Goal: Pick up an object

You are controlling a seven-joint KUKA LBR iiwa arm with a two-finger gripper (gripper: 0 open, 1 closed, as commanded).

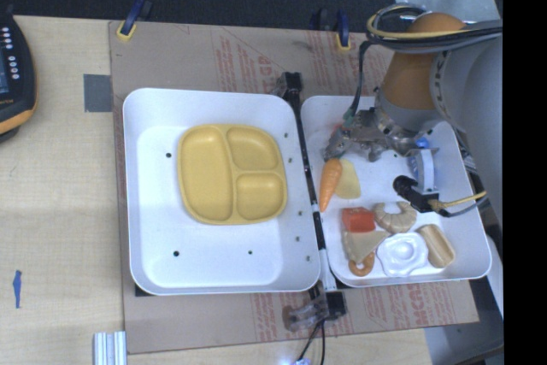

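Note:
My gripper (352,146) is low in the right bin (461,269), near its back left corner. An orange toy carrot (329,182) lies just below it along the bin's left wall, its thick end touching or nearly touching the gripper. A pale yellow cheese slice (349,182) lies beside the carrot. Further forward are a red piece (359,220), a tan croissant (396,218), a pizza wedge (361,249), a white fried egg (402,254) and a bread roll (438,244). Nothing is visibly lifted.
The left bin (154,252) holds a yellow divided plate (232,173). A black cable end (412,191) and a blue-white part (423,167) hang by the wrist over the right bin. A teach pendant (13,73) sits at the far left.

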